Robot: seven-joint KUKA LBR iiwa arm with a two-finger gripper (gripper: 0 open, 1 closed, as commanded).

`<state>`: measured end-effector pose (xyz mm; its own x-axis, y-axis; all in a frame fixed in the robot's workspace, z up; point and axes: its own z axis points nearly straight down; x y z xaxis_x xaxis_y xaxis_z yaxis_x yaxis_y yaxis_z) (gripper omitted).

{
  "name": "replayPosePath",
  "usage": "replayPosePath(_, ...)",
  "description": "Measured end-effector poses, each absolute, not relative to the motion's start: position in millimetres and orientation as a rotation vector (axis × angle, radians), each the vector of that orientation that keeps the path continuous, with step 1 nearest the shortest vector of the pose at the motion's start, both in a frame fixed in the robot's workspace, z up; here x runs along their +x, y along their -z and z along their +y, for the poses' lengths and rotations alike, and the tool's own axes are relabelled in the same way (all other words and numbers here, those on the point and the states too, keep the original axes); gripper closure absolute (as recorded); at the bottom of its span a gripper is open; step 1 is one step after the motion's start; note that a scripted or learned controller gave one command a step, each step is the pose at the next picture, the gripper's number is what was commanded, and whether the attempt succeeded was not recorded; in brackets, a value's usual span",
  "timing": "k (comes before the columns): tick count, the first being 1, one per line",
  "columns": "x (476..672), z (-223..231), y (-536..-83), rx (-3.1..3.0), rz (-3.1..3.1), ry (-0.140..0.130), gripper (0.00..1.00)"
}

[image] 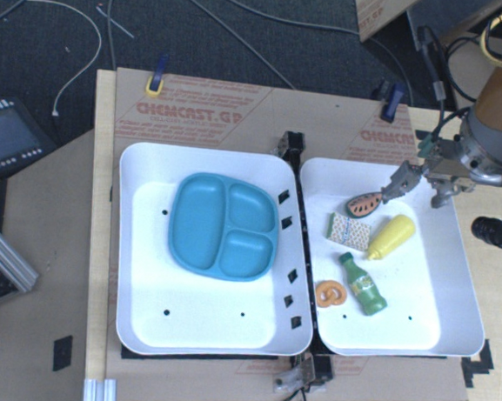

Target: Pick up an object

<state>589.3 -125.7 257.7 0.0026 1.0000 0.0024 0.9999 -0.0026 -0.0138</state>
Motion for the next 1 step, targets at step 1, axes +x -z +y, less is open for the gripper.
replayPosePath(1, 591.4, -125.6, -264.6, -2.221, -2.221, 0.000, 0.00)
